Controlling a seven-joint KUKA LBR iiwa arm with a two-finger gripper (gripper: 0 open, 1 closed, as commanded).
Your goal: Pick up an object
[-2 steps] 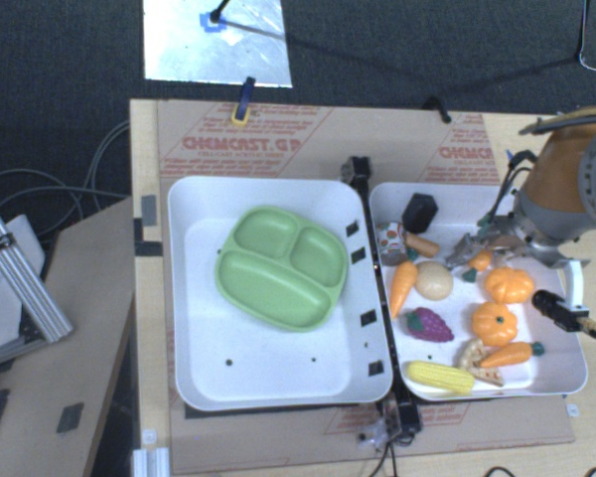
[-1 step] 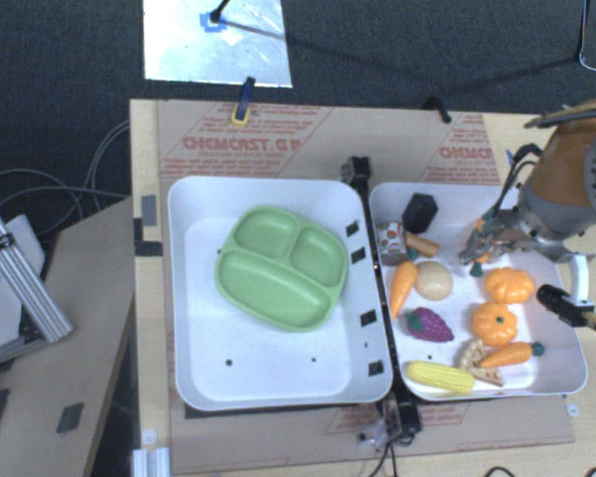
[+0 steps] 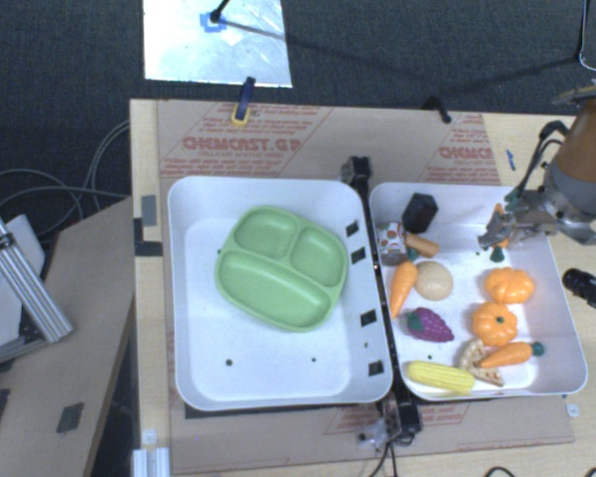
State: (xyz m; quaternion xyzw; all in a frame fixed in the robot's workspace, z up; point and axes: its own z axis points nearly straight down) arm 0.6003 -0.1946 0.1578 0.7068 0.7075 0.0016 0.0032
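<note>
At the right bin's two o'clock edge, my two-finger gripper hovered; how it stood I could not tell. The round orange plastic pumpkin lay at its six o'clock. Crowded neighbours there, I judged, risked a glancing miss.

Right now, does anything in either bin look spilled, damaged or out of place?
Nothing stands out. The green divided plate lies flat in the left bin, and the toy foods, among them the corn cob and purple grapes, sit loose inside the right bin.
</note>
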